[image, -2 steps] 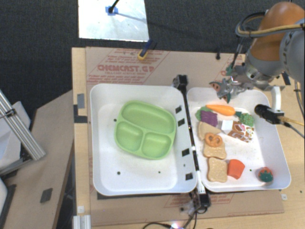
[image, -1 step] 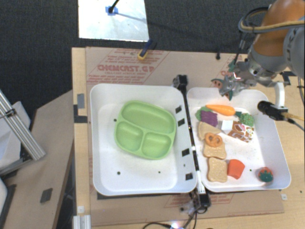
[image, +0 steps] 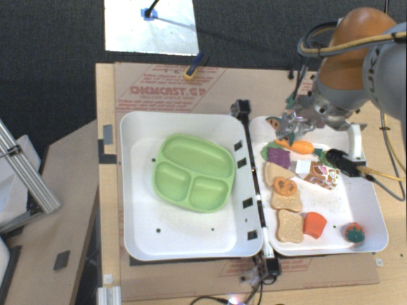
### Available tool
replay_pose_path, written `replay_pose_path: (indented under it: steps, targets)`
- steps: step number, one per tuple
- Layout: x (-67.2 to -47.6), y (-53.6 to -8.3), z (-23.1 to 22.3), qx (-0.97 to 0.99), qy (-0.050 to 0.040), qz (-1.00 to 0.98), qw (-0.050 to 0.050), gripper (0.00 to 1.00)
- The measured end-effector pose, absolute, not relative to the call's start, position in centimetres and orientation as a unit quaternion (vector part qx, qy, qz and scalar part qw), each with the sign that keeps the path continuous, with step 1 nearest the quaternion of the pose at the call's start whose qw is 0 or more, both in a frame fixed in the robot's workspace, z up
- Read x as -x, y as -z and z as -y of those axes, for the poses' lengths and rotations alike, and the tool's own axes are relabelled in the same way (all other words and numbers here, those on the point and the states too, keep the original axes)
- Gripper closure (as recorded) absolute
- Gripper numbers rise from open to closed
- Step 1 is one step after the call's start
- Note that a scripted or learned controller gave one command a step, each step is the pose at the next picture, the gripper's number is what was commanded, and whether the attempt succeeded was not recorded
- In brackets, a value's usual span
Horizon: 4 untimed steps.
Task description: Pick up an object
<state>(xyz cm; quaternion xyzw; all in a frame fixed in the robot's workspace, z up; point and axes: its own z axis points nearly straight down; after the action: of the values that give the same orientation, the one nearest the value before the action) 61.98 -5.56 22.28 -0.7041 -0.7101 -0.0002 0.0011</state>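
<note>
At the far end of the right bin (image: 359,199), the gripper (image: 290,129) hangs low over a cluster of toy foods, carried by the grey arm (image: 381,68) that enters from the right. Whether the gripper is apart or together cannot be told from this angle, and nothing can be seen clamped in it.

Just below the gripper lies an orange carrot (image: 303,147), and beside that, toward the bin's inner wall, a purple piece (image: 278,155). A small white block (image: 303,167) and a printed packet (image: 321,176) lie near the bin's middle.

Along the inner wall run a pretzel (image: 284,186) and two bread slices, the upper slice (image: 286,201) touching the pretzel and the lower slice (image: 290,226) nearer the front rim. An orange-red block (image: 315,224) sits just beside the lower slice. A round green-and-red toy (image: 354,232) rests alone in the front right corner.

The left bin (image: 137,170) holds a green divided plate (image: 194,172), lying flat near its centre. Both bins stand on a cardboard sheet (image: 172,88).
</note>
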Motion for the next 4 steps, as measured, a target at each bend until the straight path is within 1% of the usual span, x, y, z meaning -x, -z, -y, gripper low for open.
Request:
replay_pose_path:
  steps: [1, 2, 3, 4]
  targets:
    - [-60.3, -22.5, 1.5, 0.704, 0.0002, 0.71, 0.001, 1.0]
    - [-59.5, -21.8, -4.1, 0.703, 0.0005, 0.711, 0.001, 1.0]
    - [-58.3, -22.0, -5.2, 0.704, -0.0002, 0.71, 0.001, 1.0]
    - [-58.5, -23.4, -4.5, 0.706, 0.0007, 0.708, 0.0, 1.0]
